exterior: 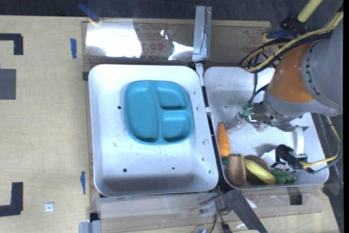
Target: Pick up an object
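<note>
Camera view, from above: arm (305, 71) enters at 3 o'clock over the right bin (232, 82). Jaws (246, 115) sit low above its bare floor — whether they are released or clenched, cannot tell. Carrot (223, 139), banana (258, 171) lie at 6 o'clock. Left bin (103, 133) carries a blue divided plate (158, 111).

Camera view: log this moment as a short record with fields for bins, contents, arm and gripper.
left bin: holds a blue divided plate
right bin: carrot, banana, brown item, green item, all near its front edge
arm: reaching over right bin
gripper: low in right bin, nothing seen between its fingers
</note>
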### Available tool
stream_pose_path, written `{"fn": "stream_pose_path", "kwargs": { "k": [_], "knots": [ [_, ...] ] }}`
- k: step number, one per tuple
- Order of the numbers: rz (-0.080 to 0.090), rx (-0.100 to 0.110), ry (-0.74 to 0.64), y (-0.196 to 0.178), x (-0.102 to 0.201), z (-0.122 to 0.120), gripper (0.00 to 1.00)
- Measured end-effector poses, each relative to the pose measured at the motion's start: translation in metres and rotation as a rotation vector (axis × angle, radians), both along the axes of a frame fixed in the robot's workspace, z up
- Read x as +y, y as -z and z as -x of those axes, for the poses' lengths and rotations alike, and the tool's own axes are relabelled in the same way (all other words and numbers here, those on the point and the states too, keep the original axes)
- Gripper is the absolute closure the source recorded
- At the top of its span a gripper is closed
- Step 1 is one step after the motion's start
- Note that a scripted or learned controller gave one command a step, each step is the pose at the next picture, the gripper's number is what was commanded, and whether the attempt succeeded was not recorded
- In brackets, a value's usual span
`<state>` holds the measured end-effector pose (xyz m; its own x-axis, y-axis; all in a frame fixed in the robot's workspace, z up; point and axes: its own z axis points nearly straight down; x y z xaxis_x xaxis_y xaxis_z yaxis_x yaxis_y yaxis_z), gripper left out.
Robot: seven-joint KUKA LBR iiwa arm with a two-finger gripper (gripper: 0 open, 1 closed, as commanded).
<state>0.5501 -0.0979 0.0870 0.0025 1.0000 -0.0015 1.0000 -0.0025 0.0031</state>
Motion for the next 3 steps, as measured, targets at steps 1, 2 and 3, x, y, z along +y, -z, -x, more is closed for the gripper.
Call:
{"fn": "stream_pose_path", "kwargs": {
  "k": [1,2,3],
  "knots": [
    [0.000,-0.001,0.000,0.0000,0.0001,-0.0001,0.00],
    [0.001,-0.004,0.000,-0.0099,-0.0012,-0.0018,1.00],
    [0.001,-0.003,0.000,-0.0090,-0.0009,-0.0014,0.00]
  ]
}}
